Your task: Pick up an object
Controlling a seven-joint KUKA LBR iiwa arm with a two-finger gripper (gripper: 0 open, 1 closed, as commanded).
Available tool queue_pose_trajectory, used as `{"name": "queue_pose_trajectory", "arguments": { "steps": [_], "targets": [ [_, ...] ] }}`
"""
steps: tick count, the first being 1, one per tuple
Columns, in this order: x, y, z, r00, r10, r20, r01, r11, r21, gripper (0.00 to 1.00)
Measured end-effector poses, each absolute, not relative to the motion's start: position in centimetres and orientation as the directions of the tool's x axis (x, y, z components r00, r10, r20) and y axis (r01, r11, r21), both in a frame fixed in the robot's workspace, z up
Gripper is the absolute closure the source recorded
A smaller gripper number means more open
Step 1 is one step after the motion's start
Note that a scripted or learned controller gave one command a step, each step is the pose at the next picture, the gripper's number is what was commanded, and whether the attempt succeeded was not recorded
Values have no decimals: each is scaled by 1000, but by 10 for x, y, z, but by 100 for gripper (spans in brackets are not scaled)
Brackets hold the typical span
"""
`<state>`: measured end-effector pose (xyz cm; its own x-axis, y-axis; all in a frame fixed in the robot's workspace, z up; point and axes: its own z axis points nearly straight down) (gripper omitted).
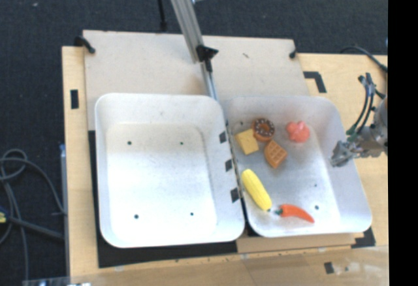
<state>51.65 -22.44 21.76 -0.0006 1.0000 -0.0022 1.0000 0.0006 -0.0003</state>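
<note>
Objects for picking lay in the right bin (349, 180), six in all. A yellow cheese block (247, 142) sat near the bin's left wall in the upper half. A brown doughnut (264, 128) lay just beside it, up and to the right, touching or nearly touching its corner. A tan waffle (275, 154) lay just below the doughnut. A pink fruit-like piece (298, 132) rested apart from these, nearer the bin's far right corner. A yellow corn cob (257, 189) lay tilted along the left wall in the lower half, its lower end close to an orange carrot (296, 213), which lay near the front wall with its green end pointing toward the cob.

The left bin (163, 167) stood beside the right bin, their inner walls touching or nearly so. Both bins rested on the bench (78, 167), on a pale board (144, 63) laid over its wooden top. A grey metal rail (183, 7) ran at a slant from the top of the view down to the gap between the bins.

The tool (341, 154) was over the right rim of the right bin, well apart from every object. Nothing was visible between its fingers. Whether it was released or clenched could not be told at this size. Cables (366, 105) ran above it.
</note>
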Motion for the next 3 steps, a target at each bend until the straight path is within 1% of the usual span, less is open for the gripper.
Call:
{"name": "queue_pose_trajectory", "arguments": {
  "steps": [1, 2, 3],
  "targets": [
    [529, -176, 211, -6, 1000, 0, 1000, 6, 2, 100],
    [537, -119, 209, -7, 1000, 2, 1000, 7, 1, 100],
    [547, -77, 214, -7, 1000, 1, 1000, 7, 3, 100]
  ]
}}
